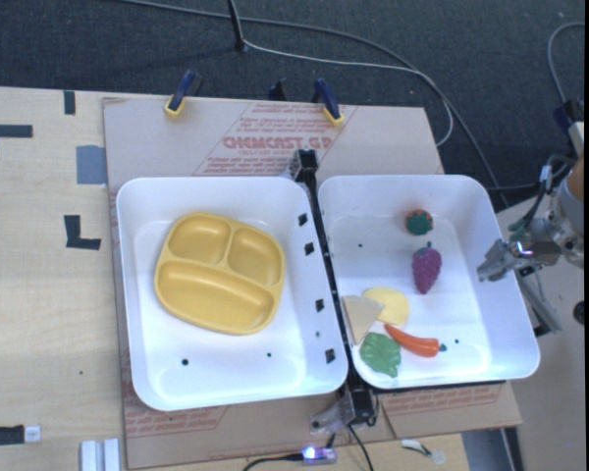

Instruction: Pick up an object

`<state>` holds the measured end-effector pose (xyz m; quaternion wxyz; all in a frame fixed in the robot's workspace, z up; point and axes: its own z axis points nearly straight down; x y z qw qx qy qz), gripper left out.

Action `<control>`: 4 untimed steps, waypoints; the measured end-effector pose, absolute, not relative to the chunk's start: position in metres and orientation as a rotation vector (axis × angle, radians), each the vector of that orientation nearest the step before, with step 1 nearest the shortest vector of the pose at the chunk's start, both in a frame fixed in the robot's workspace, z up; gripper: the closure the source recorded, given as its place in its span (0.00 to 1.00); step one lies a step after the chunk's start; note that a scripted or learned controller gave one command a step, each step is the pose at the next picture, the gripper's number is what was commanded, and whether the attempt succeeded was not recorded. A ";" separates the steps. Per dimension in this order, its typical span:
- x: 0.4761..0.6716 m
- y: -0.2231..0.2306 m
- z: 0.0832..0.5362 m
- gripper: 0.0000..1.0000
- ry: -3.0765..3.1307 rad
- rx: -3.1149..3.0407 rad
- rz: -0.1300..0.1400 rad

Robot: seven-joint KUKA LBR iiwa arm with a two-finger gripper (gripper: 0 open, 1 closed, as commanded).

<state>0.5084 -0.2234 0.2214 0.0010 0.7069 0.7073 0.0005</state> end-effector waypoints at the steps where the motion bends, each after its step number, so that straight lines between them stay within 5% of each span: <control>1: 0.516 -0.171 0.231 1.00 2.227 2.216 0.002; 4: 0.521 -0.009 0.223 1.00 2.228 2.216 0.001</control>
